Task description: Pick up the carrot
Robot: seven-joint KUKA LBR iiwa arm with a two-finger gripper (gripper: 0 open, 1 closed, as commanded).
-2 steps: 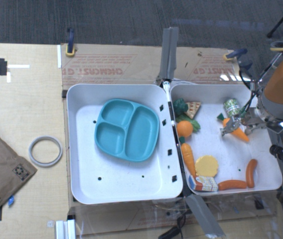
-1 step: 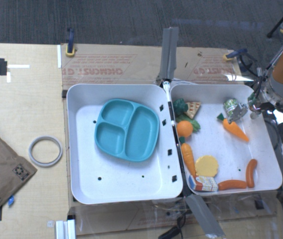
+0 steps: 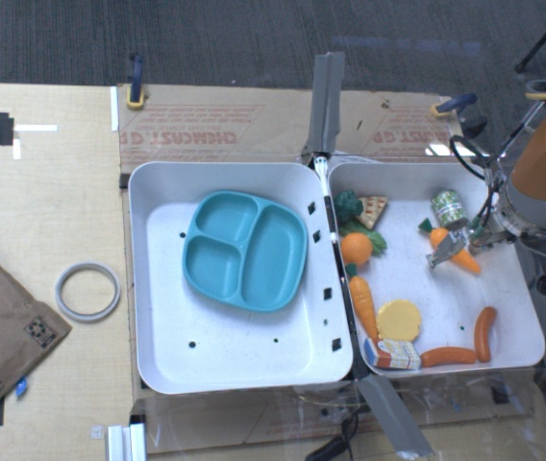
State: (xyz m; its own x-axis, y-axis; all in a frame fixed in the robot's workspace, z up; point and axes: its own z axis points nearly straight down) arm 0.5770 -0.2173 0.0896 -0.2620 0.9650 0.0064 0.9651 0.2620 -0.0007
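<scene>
I see my hand (image 3: 449, 248) down inside the right bin (image 3: 533, 353), in its upper right part, with the arm coming in from the right. Metal fingers (image 3: 443, 255) sit against a small carrot (image 3: 460, 257), which lies tilted, green tip up-left near 480,266 and orange body running down-right. The fingers look narrow and appear to straddle the carrot's upper end, but I can't tell whether they actually pinch it or just rest on it.

A second, longer carrot (image 3: 363, 307) lies along the bin's left wall, its long axis running nearly top to bottom, well apart from the hand, down and to the left. An orange (image 3: 356, 248) sits just above it.

I judge the small carrot the obvious target: it is touching the hand, and its long axis crosses the fingers' line.
</scene>
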